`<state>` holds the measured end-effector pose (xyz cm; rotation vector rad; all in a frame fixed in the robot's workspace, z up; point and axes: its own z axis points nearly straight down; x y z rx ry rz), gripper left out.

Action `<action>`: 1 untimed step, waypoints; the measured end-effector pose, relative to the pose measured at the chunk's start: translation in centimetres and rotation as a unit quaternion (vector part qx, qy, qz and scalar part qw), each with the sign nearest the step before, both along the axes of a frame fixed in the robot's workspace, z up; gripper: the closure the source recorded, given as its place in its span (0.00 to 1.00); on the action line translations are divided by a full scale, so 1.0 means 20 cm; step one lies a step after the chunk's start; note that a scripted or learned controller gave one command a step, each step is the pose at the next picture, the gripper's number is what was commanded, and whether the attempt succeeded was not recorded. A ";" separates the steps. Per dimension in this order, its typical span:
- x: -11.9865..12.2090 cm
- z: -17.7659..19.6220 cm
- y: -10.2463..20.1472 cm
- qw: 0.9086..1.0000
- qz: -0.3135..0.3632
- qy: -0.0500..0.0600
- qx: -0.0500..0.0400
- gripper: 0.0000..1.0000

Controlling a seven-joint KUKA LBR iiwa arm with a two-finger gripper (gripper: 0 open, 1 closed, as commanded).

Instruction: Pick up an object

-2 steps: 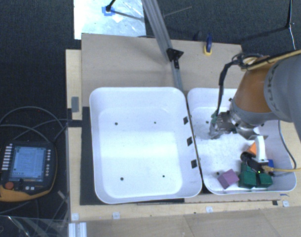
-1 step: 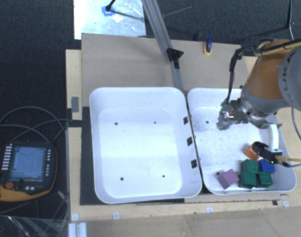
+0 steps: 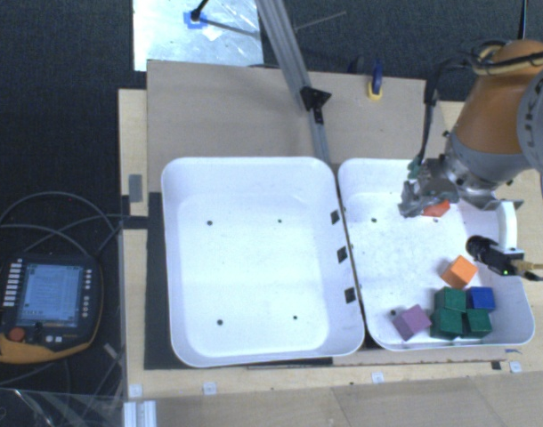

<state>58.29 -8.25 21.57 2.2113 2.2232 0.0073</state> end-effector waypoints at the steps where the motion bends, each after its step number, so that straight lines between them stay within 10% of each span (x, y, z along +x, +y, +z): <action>1: 0.01 0.22 0.00 1.000 0.000 0.000 0.000 1.00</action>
